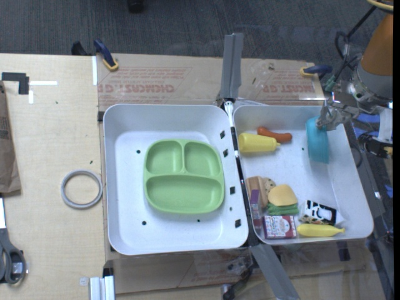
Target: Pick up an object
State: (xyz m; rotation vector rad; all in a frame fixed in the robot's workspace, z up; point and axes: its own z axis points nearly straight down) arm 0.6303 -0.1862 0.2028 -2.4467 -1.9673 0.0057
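At the near edge of the right bin (356, 186), at about five o'clock in the view, a yellow banana (320, 230) lies flat along the rim, with a black-and-white packet (320, 212) just behind it. Beside these, toward six o'clock, sits a red-and-white box (279, 226), with a green-and-yellow sandwich toy (282, 201) touching its far side and a brown cookie-like piece (257, 186) next to that.

In the left bin (119, 167), near the centre of the view, a green divided plate (184, 176) lies flat.

Farther back in the right bin, a yellow bottle (257, 143) lies on its side, with an orange carrot (275, 134) just behind it.

At three o'clock, against the far right wall, a blue cup (317, 140) stands tilted. The gripper (329, 118) is right at the cup's upper end; whether its jaws clasp the cup or stand open cannot be told from here. The orange-banded arm (379, 49) reaches in at two o'clock.
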